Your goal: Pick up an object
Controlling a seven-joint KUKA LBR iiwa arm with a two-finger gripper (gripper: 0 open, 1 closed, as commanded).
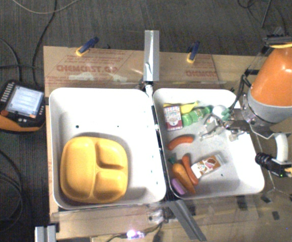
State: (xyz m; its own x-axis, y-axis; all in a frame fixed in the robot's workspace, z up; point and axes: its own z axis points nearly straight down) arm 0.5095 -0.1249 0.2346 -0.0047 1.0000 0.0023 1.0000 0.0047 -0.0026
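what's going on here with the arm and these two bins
A grey and orange robot arm reaches in from the right, with its claw low over the right bin, near a green bottle and a small red carton. Nothing is visibly held between its fingers. That bin also holds a sausage, a carrot and a snack packet. The left bin holds a yellow divided tray.

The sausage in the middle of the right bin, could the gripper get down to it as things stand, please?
Probably yes. The sausage lies alone on bare bin floor, apart from the red carton and green bottle, with the gripper just beside it.
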